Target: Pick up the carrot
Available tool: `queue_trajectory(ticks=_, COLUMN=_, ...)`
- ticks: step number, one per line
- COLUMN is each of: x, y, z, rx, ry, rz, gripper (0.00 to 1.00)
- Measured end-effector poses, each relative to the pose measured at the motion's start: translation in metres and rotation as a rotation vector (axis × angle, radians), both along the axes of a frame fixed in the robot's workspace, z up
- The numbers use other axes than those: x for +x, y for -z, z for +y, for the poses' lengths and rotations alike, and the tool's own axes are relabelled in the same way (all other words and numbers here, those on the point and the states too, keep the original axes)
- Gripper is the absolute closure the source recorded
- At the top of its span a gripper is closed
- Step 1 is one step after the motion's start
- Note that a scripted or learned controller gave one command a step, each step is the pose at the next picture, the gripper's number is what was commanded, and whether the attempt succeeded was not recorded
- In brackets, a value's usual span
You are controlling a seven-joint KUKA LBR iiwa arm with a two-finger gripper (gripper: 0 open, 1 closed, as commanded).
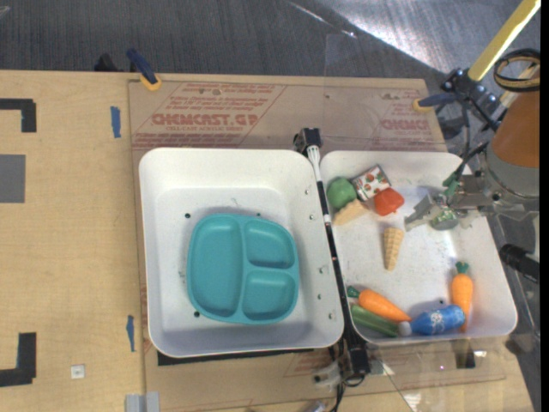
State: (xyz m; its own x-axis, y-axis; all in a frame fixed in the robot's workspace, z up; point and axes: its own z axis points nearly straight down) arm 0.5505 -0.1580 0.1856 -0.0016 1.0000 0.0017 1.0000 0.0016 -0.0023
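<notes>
While the arm reaches in from the right, its tool (433,210) hangs over the upper right part of the right bin (506,316), metal fingers pointing left toward the middle of that bin; the fingers look spread a little with nothing between them, though glare and clutter there make this hard to judge. Two carrots lie in this bin: one carrot (382,303) rests along the front wall left of centre, its green top toward the divider, and a second carrot (462,288) stands nearly upright against the right wall, green top upward, well apart from the tool. Just below the first carrot lies a dark green vegetable (371,322), possibly a cucumber, and beside it to the right a blue bottle (437,320) lies on its side, touching the lower end of the second carrot. Near the bin's centre sits a pale ice-cream cone (392,246), tip down toward the front. In the upper left corner a green pepper-like piece (340,190) sits beside a tan wedge (348,213), a small printed carton (371,181) and a red tomato-like piece (389,202). The left bin (163,230) holds a teal divided plate (243,267) with three compartments. Both bins rest on a wooden surface (69,230) covered partly by cardboard.
</notes>
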Motion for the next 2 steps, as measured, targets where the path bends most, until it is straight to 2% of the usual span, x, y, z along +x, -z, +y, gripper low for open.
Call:
queue_trajectory(ticks=1, x=-0.057, y=0.025, z=-0.046, rx=-0.001, ry=-0.192, rz=0.002, gripper=0.00)
queue_trajectory(ticks=2, x=-0.066, y=0.096, z=-0.055, rx=0.017, ry=-0.397, rz=-0.008, gripper=0.00)
